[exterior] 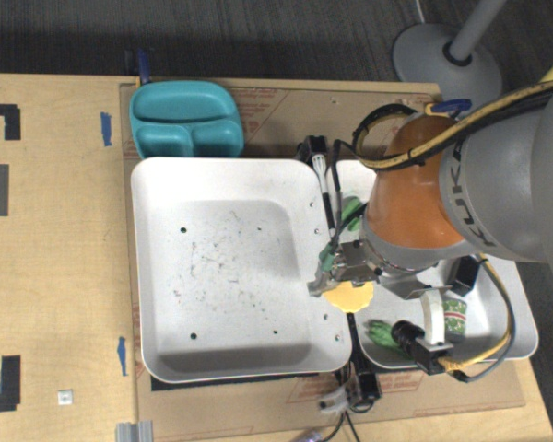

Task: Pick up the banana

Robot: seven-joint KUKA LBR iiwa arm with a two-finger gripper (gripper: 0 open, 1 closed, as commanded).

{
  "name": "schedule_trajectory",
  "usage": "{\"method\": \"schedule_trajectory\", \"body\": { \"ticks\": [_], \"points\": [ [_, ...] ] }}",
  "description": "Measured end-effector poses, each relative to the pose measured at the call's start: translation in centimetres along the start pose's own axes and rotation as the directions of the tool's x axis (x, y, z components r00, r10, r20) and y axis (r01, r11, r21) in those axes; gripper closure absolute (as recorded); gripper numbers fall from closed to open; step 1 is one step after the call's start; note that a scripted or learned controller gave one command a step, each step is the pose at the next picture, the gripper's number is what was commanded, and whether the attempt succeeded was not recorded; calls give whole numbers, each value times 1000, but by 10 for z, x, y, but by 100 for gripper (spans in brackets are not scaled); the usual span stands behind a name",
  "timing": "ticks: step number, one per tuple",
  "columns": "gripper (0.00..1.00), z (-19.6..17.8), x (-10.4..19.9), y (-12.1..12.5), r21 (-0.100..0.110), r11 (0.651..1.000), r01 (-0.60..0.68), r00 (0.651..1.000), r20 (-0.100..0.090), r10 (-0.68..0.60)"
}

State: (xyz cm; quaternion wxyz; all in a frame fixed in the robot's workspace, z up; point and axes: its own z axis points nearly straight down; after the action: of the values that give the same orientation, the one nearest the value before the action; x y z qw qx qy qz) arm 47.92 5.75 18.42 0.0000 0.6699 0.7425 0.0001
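Bench (46, 274) is tan board with black marks at the left edge and blue tape bits. Arm (498, 191) comes in from the right, grey body with the orange band (415, 191) above the wrist, and covers most of the right bin (521, 334). Yellow and black cables loop over the arm and run down toward the lower right. Left bin (230, 265) is the big white tray, floor scuffed with a few dark specks, nothing lying in it. Teal divided tray (186, 118) sits just above the left bin's top edge, touching or nearly so. Grey round stand base (442, 53) with a pole is off the bench at the top right. Gripper (336, 270) hangs over the divider between the two bins, at the left bin's right rim. Banana (348, 296): only a small yellow patch is visible, right under the gripper and touching it, at the left edge of the right bin. Most of it is hidden by the wrist, so long axis and pointing direction can't be read. Can't tell how far the gripper is open or whether it has the banana. Green item (380, 332) lies low in the right bin, another green bit (352, 210) by the divider above the gripper. White and green can-like item (453, 316) beside the wrist, partly hidden.
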Motion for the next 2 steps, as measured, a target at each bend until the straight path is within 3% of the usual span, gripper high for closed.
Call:
{"method": "schedule_trajectory", "body": {
  "ticks": [1,2],
  "points": [
    [100,53,32,10,-15,1000,23,1000,3,-23],
    [100,42,33,11,-20,1000,25,1000,2,-25]
  ]
}}
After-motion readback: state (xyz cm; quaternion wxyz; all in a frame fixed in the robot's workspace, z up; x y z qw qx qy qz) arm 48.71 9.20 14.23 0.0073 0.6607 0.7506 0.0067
